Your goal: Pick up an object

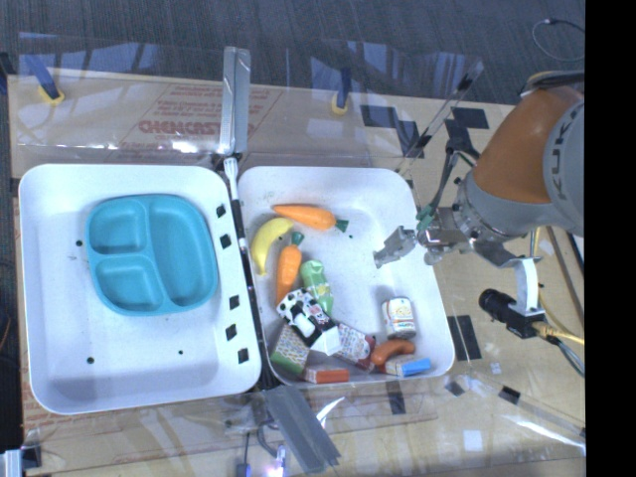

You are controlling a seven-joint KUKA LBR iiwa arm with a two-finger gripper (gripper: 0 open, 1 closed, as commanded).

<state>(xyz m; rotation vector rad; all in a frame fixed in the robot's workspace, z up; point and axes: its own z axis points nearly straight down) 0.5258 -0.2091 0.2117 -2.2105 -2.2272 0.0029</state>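
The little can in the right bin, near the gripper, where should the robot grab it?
The small can looks upright and stands apart from the pile, with bare bin floor on its left and upper sides. Probably best to come straight down from above and pinch its round body across the middle, fingers on opposite sides. The gripper is just above it in the picture.
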